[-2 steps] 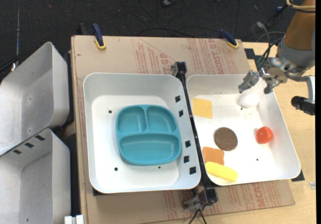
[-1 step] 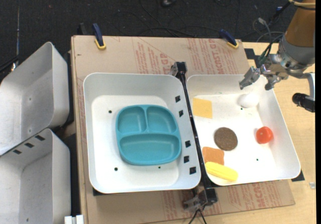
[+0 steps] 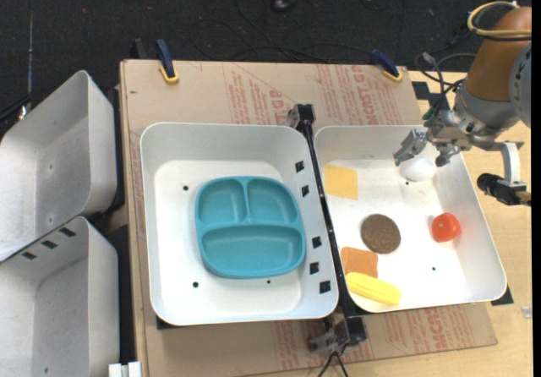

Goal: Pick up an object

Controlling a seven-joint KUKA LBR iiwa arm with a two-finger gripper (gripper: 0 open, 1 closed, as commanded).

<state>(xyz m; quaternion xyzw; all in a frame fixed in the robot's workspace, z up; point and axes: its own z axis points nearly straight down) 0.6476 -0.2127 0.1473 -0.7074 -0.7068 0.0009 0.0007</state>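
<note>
Gripper (image 3: 420, 155) sits over the far right corner of the right bin (image 3: 482, 223), w/ a small white roundish object (image 3: 418, 167) tucked right between its fingers, so it looks clamped on that thing; can't tell if the object is lifted or touching the bin floor tho. Arm comes in from the right, orange band (image 3: 499, 50) above the wrist. Rest of the right bin: a yellow square slice (image 3: 341, 182) near the divider side, a brown round patty-looking disc (image 3: 381, 233) about in the middle, a red-orange tomato-ish ball (image 3: 445, 227) to the right of the disc, well apart from it. At the near left corner there's an orange wedge-like piece (image 3: 359, 261) and a yellow banana-ish item (image 3: 374, 289) just beside it, touching or nearly, hard to say. Left bin (image 3: 161, 198) has a teal divided plate (image 3: 250, 226) w/ three compartments, lying flat around the middle. Both bins sit on a brown cardboard sheet (image 3: 254, 88) clipped at the far edge w/ two blue-and-yellow clamps (image 3: 166, 60). Two more white bins (image 3: 51, 223) off to the left, tilted.
</note>
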